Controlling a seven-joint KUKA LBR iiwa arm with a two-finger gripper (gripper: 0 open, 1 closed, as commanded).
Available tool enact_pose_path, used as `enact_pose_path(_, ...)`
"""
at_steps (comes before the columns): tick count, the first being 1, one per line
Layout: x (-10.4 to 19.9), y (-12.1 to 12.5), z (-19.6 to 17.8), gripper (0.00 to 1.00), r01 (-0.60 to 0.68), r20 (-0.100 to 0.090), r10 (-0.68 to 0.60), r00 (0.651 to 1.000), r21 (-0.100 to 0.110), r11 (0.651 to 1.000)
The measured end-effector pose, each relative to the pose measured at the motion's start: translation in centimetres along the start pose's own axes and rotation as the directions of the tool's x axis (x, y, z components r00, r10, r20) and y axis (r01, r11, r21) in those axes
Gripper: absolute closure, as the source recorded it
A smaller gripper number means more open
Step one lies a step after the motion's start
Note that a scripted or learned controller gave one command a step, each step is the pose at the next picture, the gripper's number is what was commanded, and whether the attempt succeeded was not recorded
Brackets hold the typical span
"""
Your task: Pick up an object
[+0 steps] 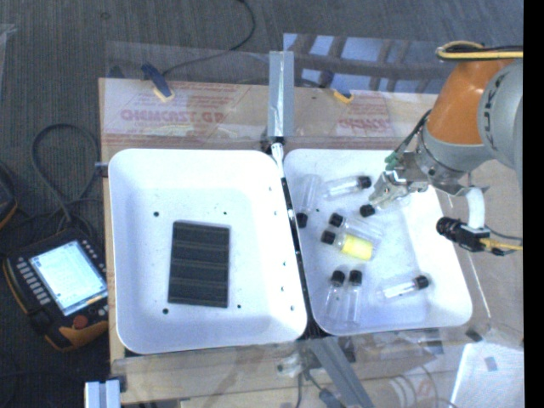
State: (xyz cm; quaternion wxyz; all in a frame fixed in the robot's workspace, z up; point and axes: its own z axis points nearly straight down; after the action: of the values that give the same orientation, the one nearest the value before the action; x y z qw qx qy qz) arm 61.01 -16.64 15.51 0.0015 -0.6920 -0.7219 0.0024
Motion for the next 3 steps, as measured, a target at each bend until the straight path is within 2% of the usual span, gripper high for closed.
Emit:
enact_pose_path(1,0.6,-2.8,6.1,0.0,0.043,0.0,-0.043,0.999,-0.008,0.999)
enact_pose_path(2,5.2,-3.9,5.8,0.0,0.071,-0.002,-0.071,0.997,-0.003,0.997)
enact_pose_path(3,2.9,-5.5,-0.5,0.0,0.11,-0.002,-0.11,0.994,-0.003,0.994)
